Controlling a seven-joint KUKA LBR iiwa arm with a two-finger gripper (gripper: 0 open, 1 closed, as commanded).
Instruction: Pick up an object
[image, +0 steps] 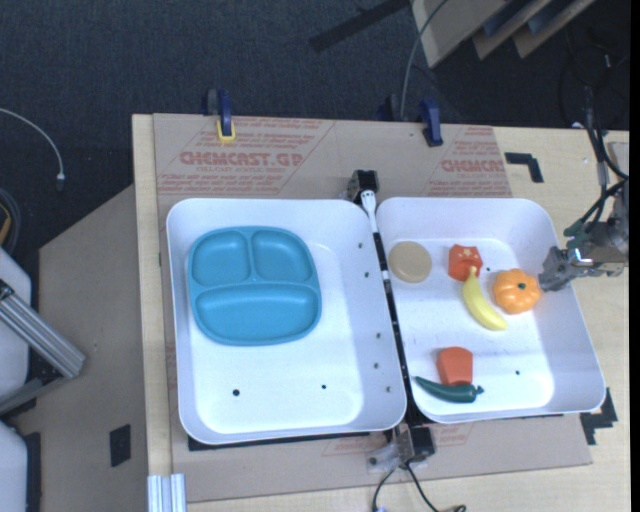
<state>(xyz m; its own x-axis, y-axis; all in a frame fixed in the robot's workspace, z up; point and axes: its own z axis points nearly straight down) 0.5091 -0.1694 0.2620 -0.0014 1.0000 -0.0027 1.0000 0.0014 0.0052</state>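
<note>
The right bin (560, 385) holds several toy foods. A tan round disc (410, 262) lies at its back left, with a small red piece (463, 261) just right of it. A yellow banana (483, 303) lies in the middle, touching an orange pumpkin (516, 291) on its right. Toward the front sit a red-orange block (454, 364) and a green chili pepper (448, 390). My gripper (556, 272) is at the bin's right rim, just right of the pumpkin, and nothing shows in its grasp.
The left bin (290, 400) carries a blue divided plate (255, 285) in its back half. Blue clamps (430, 122) hold the cardboard base at the rear. Cables hang at the right edge behind the arm.
</note>
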